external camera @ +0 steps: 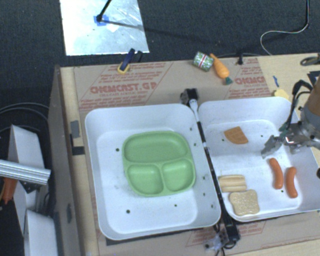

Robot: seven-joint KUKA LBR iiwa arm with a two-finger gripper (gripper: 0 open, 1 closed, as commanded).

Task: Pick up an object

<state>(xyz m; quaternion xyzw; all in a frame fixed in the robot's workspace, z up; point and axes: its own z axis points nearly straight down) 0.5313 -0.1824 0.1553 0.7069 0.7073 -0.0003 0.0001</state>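
Count on inspection: 2 white bins, the left bin and the right bin. 1 green divided plate with 3 compartments. 2 sausages, one beside the other. 1 bun. 1 bread slice. 1 orange wedge-shaped piece. 1 carrot. 1 small can.

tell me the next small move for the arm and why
Probably a short move down and toward the near edge, onto the left sausage. The gripper sits in the right bin, just beyond that sausage's far end, and nothing shows between its fingers. A second sausage lies close beside it, so staying over the left one seems safest.
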